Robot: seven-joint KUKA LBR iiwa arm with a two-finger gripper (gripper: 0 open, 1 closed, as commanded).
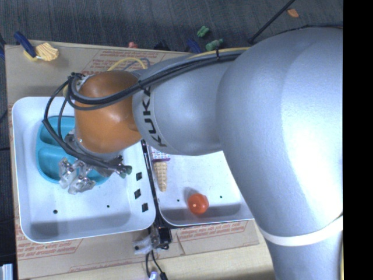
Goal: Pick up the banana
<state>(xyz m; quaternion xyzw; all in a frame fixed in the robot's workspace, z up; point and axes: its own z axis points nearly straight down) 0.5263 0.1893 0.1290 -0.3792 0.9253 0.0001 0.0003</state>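
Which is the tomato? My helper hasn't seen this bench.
Find the right bin, partly under the arm. Near its front wall lies the tomato. It is round and orange-red, unlike the long tan cone by the divider.

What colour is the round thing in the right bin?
Orange-red, like a tomato; camera view shows it near the right bin's front wall.

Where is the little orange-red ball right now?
In the camera view, the orange-red ball lies in the right bin, near its front rim, just right of the ice cream cone toy by the divider between the bins.
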